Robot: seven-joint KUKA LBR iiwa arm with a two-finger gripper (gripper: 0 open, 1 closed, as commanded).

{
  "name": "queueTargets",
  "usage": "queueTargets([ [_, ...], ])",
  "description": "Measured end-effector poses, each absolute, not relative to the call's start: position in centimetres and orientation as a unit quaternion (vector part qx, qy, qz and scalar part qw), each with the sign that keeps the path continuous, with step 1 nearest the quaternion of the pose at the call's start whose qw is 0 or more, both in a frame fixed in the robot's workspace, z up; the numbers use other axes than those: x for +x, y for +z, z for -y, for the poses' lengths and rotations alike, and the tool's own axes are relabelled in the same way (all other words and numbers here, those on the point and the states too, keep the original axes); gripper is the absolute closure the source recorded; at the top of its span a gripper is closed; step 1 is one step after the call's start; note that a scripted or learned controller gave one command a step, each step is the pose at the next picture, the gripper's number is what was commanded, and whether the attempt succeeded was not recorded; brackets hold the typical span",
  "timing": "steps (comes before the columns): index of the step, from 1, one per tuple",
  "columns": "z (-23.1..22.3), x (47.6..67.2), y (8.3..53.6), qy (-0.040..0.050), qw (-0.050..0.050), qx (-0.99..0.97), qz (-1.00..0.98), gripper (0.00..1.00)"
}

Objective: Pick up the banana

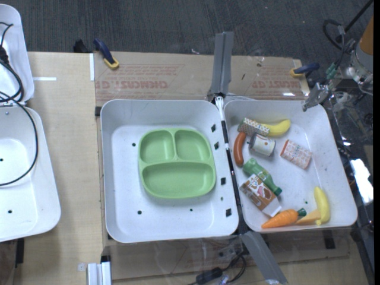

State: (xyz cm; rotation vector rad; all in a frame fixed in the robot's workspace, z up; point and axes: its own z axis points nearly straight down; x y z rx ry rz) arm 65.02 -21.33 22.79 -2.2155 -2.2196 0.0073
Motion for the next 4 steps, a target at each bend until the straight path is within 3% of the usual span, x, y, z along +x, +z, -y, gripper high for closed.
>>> queueTargets([
  [1,14.6,65.9,9.3,0.0015,0.001,-0.662,0.750,0.00],
  [2,14.7,65.8,9.8,0.0036,0.003,-0.661,0.750,1.00],
  [3,14.7,65.8,9.9,0.0037,0.003,-0.661,0.750,0.00],
  [4,10.5,66.1,9.5,0.0001,-0.004,-0.665,0.746,0.00],
])
